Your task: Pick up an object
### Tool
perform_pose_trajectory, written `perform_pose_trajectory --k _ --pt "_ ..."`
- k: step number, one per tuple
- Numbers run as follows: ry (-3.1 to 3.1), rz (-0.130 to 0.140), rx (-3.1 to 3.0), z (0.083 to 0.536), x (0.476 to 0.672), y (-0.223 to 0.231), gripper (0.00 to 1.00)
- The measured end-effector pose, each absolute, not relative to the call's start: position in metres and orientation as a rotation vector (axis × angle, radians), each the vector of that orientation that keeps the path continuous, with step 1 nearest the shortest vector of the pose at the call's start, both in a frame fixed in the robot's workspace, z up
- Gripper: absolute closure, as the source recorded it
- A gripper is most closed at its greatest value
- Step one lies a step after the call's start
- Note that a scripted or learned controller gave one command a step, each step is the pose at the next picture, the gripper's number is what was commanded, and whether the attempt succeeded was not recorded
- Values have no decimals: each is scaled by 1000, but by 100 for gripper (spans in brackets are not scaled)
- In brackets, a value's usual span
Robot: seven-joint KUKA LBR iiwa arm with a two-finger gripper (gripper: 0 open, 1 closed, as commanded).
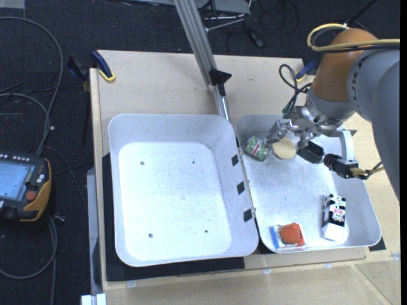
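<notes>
A pale wooden bench [159,84] stands on dark carpet [44,43] strewn with black cables [25,107]. At the left edge lies a teach pendant [22,186] (grey and orange, its screen lit). A slanted aluminium rail [197,33] crosses the top, beside a blue-and-yellow clamp [102,65].

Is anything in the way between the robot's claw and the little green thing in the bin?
Nothing visible blocks it. The gripper hangs over the far end of the right bin, right beside the green packet and a pale round object. That pale object lies close against the gripper, next to the packet rather than between them.
</notes>
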State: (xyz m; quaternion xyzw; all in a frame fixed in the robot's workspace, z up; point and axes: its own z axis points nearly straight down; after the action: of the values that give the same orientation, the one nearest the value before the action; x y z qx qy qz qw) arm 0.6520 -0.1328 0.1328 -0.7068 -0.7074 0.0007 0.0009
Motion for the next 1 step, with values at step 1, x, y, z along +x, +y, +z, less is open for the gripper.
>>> perform_pose_trajectory --k 1 --pt "-2226 -7 -2225 118 654 -133 0"
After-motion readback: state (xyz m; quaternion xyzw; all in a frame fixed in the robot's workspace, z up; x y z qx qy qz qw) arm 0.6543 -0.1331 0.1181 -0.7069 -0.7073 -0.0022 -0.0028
